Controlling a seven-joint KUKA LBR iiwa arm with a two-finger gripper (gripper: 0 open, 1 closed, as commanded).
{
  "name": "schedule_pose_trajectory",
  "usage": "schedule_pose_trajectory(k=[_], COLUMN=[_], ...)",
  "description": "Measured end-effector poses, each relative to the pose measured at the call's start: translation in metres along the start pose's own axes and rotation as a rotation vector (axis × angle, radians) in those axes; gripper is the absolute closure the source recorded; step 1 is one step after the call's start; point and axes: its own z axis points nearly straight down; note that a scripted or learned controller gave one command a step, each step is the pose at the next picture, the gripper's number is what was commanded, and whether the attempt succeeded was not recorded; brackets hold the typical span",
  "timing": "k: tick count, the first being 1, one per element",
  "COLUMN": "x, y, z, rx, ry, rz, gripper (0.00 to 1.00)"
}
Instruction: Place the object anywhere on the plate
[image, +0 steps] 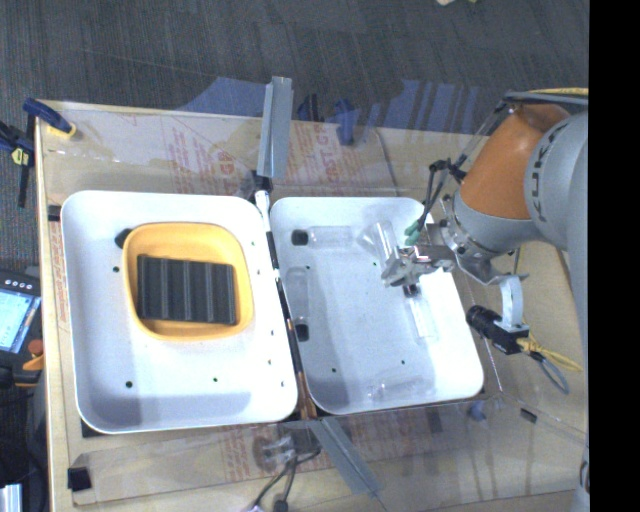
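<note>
So the arm (520, 190) is reaching in from the right and its end effector (408, 268) is hanging low over the upper right part of the right bin (350, 380). Honestly I can't tell whether it's open or closed, it's just a small metallic blob at this angle, and I can't see anything in it either. The plate (188, 240) is a yellow one sitting in the left bin (100, 390), with a dark ribbed thing (187, 288) lying on it, maybe a rack or tray insert, hard to say. Here's the tricky bit: the object you'd want to move is really hard to pick out. There are some clear, see-through pieces (422, 322) lying on the right bin's floor just below and around the end effector, plus fainter ones near the bottom, and my guess is one of those is the target, since the arm is parked right over them. Makes sense it's down low there if it's going for a pick. If so, the task is barely started, because the plate is a whole bin away to the left. Clear plastic on white looks like a miss waiting to happen. Both bins sit side by side on the counter (150, 130).
</note>
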Motion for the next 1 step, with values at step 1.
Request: schedule_pose_trajectory(k=[1], x=[0.0454], y=[-0.0032], z=[-0.0389], rx=[-0.001], ry=[-0.002], rz=[-0.244], gripper=[1.0])
